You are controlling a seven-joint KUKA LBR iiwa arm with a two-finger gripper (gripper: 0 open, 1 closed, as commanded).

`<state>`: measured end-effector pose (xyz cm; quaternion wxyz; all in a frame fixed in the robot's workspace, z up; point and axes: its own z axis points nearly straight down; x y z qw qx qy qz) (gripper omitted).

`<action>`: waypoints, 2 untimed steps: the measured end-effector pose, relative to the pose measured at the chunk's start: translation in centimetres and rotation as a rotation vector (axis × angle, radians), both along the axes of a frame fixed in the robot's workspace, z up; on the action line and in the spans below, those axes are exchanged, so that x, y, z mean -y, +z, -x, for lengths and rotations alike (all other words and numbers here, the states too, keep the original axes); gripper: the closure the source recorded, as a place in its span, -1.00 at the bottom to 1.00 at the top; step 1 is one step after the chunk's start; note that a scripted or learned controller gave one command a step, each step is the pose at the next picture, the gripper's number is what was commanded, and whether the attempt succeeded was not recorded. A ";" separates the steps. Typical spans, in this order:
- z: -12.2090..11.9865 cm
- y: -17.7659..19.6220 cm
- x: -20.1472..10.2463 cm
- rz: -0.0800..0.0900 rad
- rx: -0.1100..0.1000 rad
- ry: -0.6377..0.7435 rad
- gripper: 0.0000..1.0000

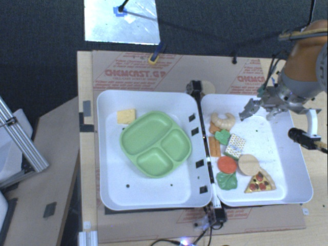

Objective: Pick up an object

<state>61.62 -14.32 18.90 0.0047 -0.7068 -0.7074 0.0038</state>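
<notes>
The gripper (252, 108) hangs over the back part of the right bin (287, 152), on a grey arm (302, 70) that reaches in from the right with an orange band above the wrist. Its fingers look slightly spread, with white bin floor showing between them, and nothing sits in that gap; it holds no object. Whether the tips touch the floor is hard to tell from this angle.

Just beside the tips, to the left and a little nearer the camera, lies a pale croissant (223, 121), the closest thing to grab. Nearer the camera from it come a small green piece (222, 137), an orange stick (214, 147) along the divider, and a speckled cracker (235, 145). Closer still sit a red tomato (227, 164), a tan round cookie (248, 164), a green leafy piece (226, 181) and a pizza slice (260, 182).

The left bin (110, 188) holds a green divided plate (155, 143) with a yellow block (126, 116) near its far corner.

As for the task, I judge it barely begun: the hand is over the pile, yet the closing and the lift are both left to do
</notes>
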 end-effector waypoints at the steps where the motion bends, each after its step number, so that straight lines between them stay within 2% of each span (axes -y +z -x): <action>1: -0.3 0.9 0.0 0.002 0.013 0.002 -1.00; 2: 0.3 -3.8 0.7 0.002 0.011 0.000 -1.00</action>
